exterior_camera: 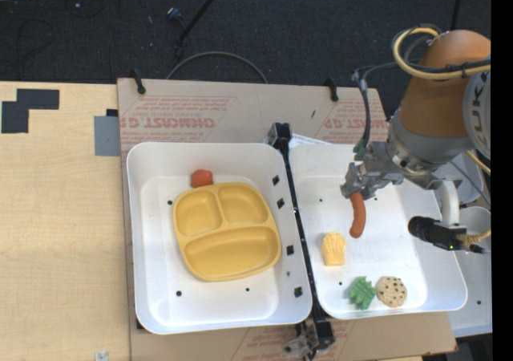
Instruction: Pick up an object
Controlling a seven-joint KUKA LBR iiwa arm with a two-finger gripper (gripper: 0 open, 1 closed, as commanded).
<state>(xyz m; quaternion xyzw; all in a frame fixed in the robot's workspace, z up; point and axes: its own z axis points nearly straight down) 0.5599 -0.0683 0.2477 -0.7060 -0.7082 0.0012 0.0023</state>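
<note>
The grey two-finger gripper [358, 191] hangs over the right white bin [449, 295], jaws apparently clamped on the top end of a long orange-red toy sausage [357, 218] dangling upright.

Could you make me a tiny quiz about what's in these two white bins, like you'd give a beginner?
1. True or false: the yellow divided tray lies in the left bin.
2. Which item lies closest to the gripper? A) cookie B) hot dog C) green leafy toy
3. Fill in: the small red-orange item sits just beyond the tray's ____ corner (far-left or near-right).

Key
1. True.
2. B. The hot dog's upper end is right at the gripper, in the right bin; whether it is gripped cannot be told.
3. Far-left.
</note>
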